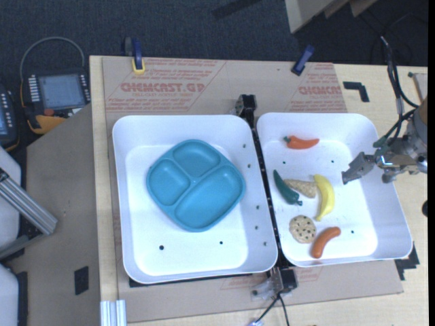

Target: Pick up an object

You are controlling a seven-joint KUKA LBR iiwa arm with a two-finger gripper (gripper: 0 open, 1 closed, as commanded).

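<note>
Nearest to the camera, in the right bin (391,240), a sausage (325,242) is seen lying slantwise, and just beside it a round cookie (302,228) with dark chips. A little farther, a yellow banana (325,195) is laid with its curve toward the bin's right side; an ice-cream cone (300,187) touches it on the left, and a dark green pepper (286,187) lies against the cone. At the far end of this bin an orange chili (301,142) rests alone, well apart from the others.

In the left bin (129,182) a blue divided plate (196,183) is placed, tilted a little off square.

The pincer (355,169) is held above the right bin, to the right of the banana and apart from it. Nothing is seen between its fingers; how far they stand open cannot be told, because the tip is small and dark.

No object is yet taken. The banana is judged the nearest candidate — it looks like a light toy of hard plastic, stiff but smooth, so it may slip. It should be taken across its middle, where it is thickest, with the fingers set across the curve. The cone touching it may be pushed aside — care is needed there.
</note>
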